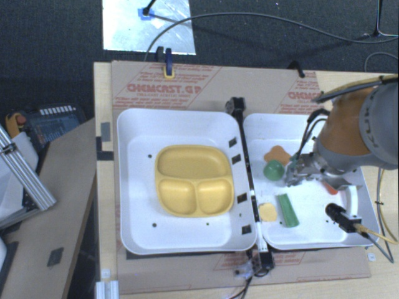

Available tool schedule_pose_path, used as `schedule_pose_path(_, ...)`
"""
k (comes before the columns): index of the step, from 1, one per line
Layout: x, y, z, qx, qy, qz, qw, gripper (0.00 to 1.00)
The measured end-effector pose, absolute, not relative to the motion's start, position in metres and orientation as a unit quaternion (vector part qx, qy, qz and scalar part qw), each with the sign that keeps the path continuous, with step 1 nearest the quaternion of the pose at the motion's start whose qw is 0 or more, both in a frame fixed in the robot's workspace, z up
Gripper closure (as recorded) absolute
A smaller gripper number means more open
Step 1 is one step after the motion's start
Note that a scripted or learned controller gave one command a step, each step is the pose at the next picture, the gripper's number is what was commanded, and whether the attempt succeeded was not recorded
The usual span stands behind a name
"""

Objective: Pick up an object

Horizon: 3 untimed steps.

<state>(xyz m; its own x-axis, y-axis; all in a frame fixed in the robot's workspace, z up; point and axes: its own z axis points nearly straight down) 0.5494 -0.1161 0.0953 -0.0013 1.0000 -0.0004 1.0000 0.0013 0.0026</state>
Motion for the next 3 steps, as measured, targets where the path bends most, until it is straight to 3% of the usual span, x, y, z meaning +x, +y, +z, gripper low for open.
schedule_pose_path(2, 0.545, -0.118, 0.205, 0.706, 0.708, 0.0017, 0.003, 1.00)
schedule_pose_path(3, 0.551, -0.122, 0.268, 0.706, 0.709, 0.0021, 0.004, 1.00)
